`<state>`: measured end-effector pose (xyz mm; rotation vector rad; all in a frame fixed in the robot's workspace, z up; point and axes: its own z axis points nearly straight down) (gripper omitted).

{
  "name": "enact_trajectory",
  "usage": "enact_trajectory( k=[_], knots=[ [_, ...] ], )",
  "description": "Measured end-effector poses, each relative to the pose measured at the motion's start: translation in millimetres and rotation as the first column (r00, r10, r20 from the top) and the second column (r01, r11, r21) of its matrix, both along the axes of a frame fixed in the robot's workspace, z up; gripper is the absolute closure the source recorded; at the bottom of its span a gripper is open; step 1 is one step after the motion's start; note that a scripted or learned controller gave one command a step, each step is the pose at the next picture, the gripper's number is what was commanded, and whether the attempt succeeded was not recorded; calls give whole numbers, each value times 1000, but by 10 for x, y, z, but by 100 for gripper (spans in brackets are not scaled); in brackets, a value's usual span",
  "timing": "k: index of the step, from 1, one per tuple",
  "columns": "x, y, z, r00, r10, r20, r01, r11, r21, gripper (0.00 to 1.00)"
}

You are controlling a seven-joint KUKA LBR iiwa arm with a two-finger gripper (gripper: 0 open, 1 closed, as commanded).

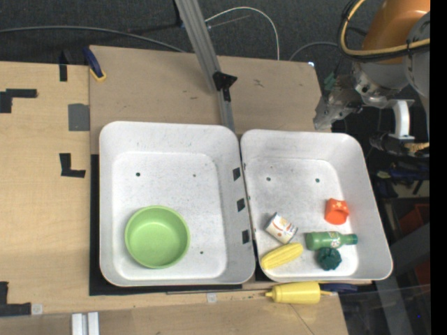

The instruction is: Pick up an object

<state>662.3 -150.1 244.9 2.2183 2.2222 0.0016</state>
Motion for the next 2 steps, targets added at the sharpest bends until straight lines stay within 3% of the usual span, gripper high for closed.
enact_trajectory(
  k=[2],
  knots=[
    [-433, 948, -130, 1000, 4, -6, -4, 1000, 1, 100]
  ],
)
